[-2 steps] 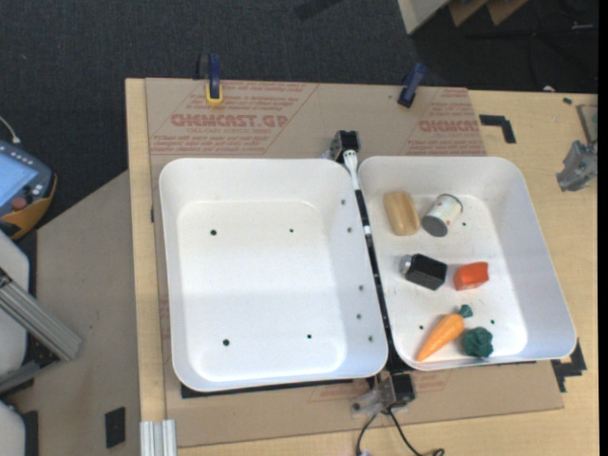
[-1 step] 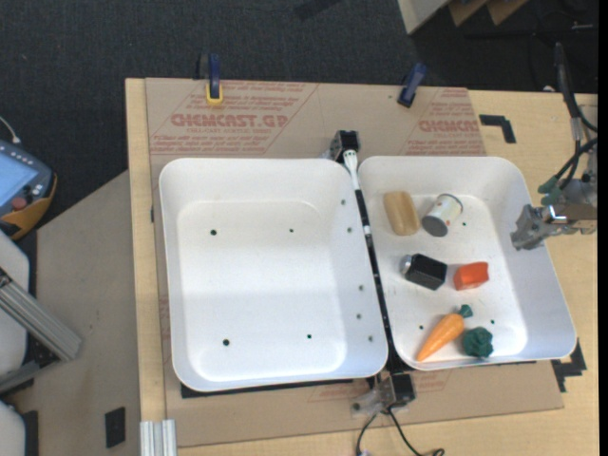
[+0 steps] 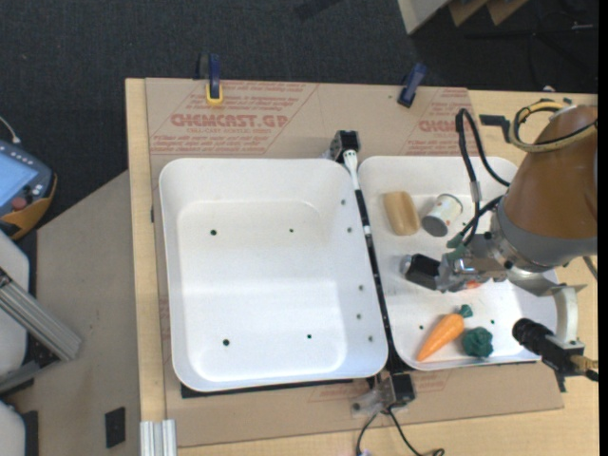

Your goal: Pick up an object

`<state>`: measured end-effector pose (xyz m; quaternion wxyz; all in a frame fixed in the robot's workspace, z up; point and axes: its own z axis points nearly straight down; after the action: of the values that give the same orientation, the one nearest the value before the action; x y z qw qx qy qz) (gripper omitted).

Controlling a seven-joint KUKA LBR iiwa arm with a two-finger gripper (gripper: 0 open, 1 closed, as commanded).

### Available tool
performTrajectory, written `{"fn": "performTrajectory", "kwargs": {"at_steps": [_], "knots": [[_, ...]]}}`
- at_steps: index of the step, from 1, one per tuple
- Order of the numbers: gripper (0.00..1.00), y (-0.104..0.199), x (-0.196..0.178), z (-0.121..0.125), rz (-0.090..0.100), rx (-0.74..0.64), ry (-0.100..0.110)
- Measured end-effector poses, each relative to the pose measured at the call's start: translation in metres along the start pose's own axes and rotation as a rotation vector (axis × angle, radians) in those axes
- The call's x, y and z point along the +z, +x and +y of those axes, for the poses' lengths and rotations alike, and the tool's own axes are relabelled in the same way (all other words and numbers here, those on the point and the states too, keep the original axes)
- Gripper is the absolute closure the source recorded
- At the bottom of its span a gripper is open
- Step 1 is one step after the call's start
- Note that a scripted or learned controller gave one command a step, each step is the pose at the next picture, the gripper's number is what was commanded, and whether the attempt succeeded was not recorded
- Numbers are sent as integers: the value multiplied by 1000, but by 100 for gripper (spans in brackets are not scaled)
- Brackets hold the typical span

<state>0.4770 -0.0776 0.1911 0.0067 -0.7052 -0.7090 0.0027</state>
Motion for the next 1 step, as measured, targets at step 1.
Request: {"fn": "performTrajectory", "kwargs": {"at_steps": [1], "knots": [[100,-5,-17,3,-7,6,-16]]}}
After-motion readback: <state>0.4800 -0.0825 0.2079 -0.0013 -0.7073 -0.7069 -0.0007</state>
